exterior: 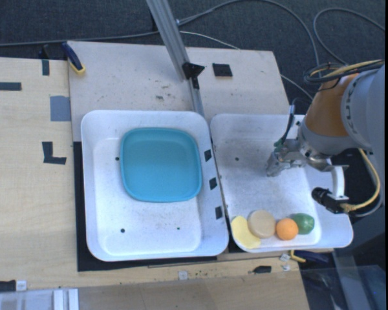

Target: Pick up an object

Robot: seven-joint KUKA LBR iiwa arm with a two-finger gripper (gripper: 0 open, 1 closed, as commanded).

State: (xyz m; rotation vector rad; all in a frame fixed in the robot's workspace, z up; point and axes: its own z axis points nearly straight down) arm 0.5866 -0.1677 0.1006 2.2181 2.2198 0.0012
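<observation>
teal plate [160,165] | white bins [103,237] | orange ball [286,229] | green ball [304,223]

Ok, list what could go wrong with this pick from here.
1. The small objects, the orange ball, green piece, tan disc and yellow piece, sit bunched in the right bin's near corner; the gripper may nudge several or hit the wall.
2. The gripper hangs over bare floor, away from them; closing here likely grabs nothing.

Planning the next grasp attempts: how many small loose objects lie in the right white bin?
4, clustered along its near edge: a flat yellow piece, a round beige disc, an orange ball and a green round object. The disc overlaps the yellow piece, so something smaller could be hidden.
</observation>
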